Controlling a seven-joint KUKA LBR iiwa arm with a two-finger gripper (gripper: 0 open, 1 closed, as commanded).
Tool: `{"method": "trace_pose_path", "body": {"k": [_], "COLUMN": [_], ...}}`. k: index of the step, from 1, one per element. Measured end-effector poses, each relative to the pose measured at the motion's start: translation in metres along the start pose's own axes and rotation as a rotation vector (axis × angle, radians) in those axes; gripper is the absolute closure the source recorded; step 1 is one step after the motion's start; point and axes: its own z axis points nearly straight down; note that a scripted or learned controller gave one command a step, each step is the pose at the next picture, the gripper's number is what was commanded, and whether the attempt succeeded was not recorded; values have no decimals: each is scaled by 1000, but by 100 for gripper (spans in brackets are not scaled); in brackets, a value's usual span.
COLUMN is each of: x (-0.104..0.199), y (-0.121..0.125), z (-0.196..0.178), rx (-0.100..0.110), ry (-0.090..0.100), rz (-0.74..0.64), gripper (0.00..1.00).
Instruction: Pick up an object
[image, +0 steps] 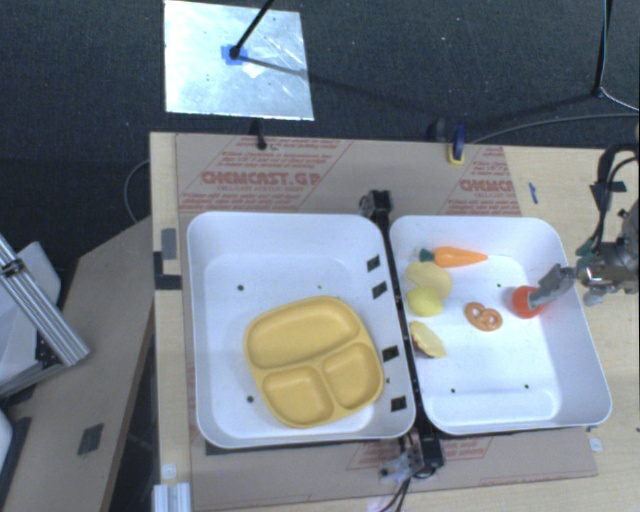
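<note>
Reaching in at the right bin's (575, 385) far side, gripper (548, 285) low beside a red tomato piece (524, 302), touching or nearly so; finger opening impossible to tell, no hold visible. Nothing lifted yet, so grasp and raise apparently remaining. Farther off: orange slice (484, 318), carrot (458, 257), yellow pieces (428, 290). Beyond those, left bin (290, 245) with a yellow divided tray (313, 359). Cardboard-topped bench (330, 170), dark floor around.

A red round toy (524, 301) lies in the right bin (500, 410), near its right wall, right of an orange slice (484, 317), with a grey finger touching it.
</note>
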Motion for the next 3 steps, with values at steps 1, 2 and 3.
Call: {"method": "trace_pose_path", "body": {"k": [1, 2, 3], "x": [0, -2, -1], "y": [2, 11, 1], "z": [-5, 41, 89], "rx": [-9, -6, -5], "ry": [-2, -1, -1], "rz": [-3, 0, 0], "gripper": [0, 0, 0]}}
